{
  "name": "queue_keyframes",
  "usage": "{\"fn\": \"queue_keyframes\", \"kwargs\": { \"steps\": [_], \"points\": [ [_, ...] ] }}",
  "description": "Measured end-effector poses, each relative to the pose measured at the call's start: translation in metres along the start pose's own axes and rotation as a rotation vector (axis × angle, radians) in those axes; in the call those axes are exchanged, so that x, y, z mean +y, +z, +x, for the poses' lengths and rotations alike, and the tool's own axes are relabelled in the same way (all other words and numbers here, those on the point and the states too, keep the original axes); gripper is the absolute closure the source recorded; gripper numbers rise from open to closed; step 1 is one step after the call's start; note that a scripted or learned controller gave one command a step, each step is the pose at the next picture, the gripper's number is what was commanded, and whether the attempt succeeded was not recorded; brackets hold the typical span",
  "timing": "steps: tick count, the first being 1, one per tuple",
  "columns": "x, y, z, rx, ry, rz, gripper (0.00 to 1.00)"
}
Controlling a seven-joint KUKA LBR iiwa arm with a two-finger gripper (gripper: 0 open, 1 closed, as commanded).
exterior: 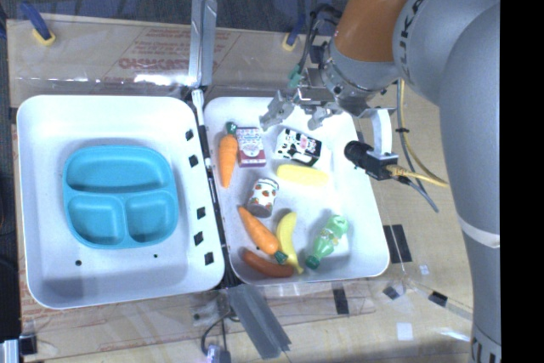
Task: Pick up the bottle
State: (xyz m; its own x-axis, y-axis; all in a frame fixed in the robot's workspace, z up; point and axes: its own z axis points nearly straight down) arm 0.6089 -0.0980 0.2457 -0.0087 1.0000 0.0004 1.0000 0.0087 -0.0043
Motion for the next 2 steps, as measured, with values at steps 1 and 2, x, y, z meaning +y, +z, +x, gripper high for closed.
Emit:
{"fn": "queue_keyframes", "kwargs": {
  "steps": [1,2],
  "points": [
    [-0.071,0.060,-0.044,0.000,0.087,0.000,0.00],
    [-0.133,0.081,-0.088,0.000,0.129,0.000,0.00]
  ]
}}
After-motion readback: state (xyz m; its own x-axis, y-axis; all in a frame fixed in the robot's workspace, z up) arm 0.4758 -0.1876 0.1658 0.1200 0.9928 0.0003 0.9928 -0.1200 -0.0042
